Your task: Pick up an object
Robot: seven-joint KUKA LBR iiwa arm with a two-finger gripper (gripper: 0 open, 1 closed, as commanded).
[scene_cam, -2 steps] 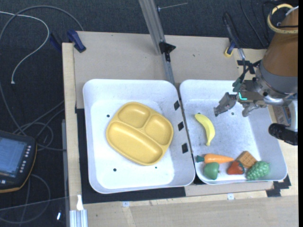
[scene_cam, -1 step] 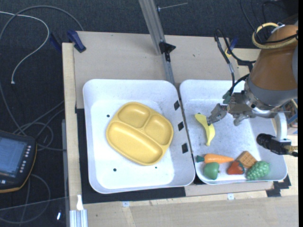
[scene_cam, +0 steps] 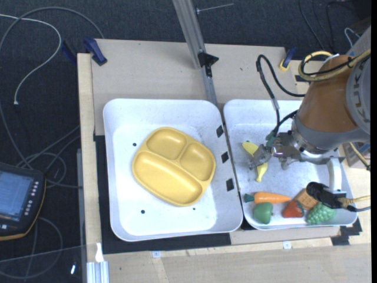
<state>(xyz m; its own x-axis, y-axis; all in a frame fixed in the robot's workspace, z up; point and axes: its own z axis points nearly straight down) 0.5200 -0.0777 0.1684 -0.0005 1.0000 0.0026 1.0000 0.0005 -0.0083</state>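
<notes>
My gripper is low in the right bin, directly over a yellow banana. The banana lies near the bin's left wall, and its ends show above and below the gripper tip. Along the bin's front edge lie an orange carrot, a green pepper, a red fruit, a bunch of green grapes and a brown-orange piece. The grey and orange arm reaches in from the right and hides the bin's right side.
The left bin holds a yellow divided plate at its centre. A metal pole slants up from between the bins. Cables run across the bench's back right corner. A tablet-like pendant lies off the bench at the left.
</notes>
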